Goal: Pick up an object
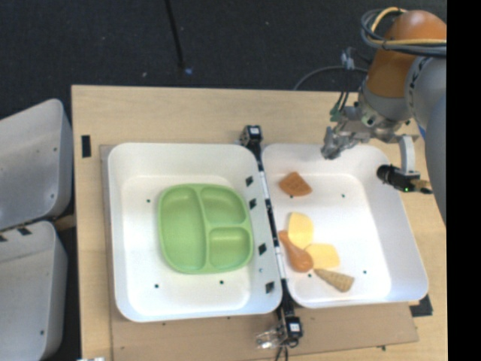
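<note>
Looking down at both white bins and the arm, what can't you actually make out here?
- Tool: small and blurred over the right white bin's back edge; open or shut can't be told.
- Long orange piece: partly covered by the pale yellow slice.
- Grey arm: cut off by the camera view's right edge.
- Green divided plastic tray: its compartments' depth is unreadable from above.

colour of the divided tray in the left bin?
Light green: the moulded plastic divided tray in the left white bin, clearest in the camera view.

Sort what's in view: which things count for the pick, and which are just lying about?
For the pick: gripper; orange wedge; yellow slice; yellow square piece; orange sausage-shaped piece; tan wedge.

Lying about: green divided plate; left bin.
</note>
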{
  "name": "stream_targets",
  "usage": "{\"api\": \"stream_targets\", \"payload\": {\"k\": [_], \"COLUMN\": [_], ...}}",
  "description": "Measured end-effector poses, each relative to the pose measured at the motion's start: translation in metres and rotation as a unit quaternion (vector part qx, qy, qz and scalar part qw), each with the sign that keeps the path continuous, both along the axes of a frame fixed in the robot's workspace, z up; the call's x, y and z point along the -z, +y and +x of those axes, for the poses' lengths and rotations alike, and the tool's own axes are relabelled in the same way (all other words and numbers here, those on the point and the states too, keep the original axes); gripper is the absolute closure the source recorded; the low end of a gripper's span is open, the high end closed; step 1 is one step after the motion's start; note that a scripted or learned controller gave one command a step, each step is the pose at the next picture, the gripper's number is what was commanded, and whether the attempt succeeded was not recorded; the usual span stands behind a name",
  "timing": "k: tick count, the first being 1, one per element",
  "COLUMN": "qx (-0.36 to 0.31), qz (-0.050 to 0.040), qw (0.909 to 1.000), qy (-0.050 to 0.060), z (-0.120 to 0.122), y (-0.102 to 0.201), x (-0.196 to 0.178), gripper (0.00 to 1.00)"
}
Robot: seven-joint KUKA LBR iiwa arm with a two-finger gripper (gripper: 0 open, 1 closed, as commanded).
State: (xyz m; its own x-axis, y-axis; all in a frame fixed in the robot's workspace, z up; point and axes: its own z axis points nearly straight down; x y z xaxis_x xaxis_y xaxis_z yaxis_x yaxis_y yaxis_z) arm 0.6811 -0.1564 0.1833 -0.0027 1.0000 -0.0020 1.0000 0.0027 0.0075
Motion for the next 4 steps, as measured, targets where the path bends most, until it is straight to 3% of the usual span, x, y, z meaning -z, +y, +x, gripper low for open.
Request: {"api": "stream_targets", "payload": {"k": [1,4], "qx": [0.000,-0.002], "qz": [0.0000,0.0018], "qw": [1.0000,1.0000], "qy": [0.000,0.004], "z": [0.001,-0.082], "y": [-0.002,0.119], "x": [-0.055,-0.071], "gripper": [1.00,1.00]}}
